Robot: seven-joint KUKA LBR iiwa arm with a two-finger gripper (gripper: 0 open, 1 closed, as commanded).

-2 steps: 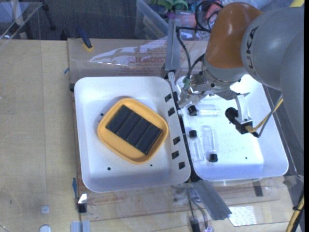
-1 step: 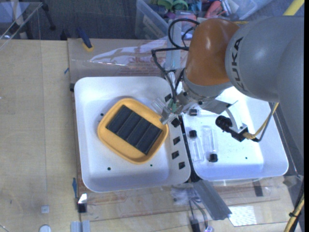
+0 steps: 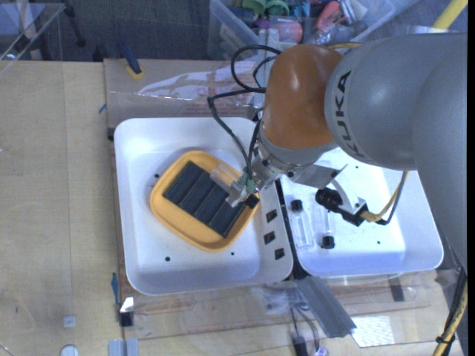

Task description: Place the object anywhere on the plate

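Note:
A yellow plate point(image 3: 172, 212) with rounded corners lies tilted in the left white bin point(image 3: 141, 258). A black ribbed flat block point(image 3: 197, 193) rests on the plate and covers most of its middle. My gripper point(image 3: 239, 187) hangs over the plate's right rim, at the block's right end and close above it. I cannot tell whether it touches the block. The grey arm with its orange band point(image 3: 297, 95) reaches in from the right and hides the far right corner of the left bin.
The right white bin point(image 3: 415, 243) holds a few small clear bits point(image 3: 299, 215). A clear tub of coloured toys point(image 3: 297, 6) stands behind the bins. Wooden bench surrounds both bins.

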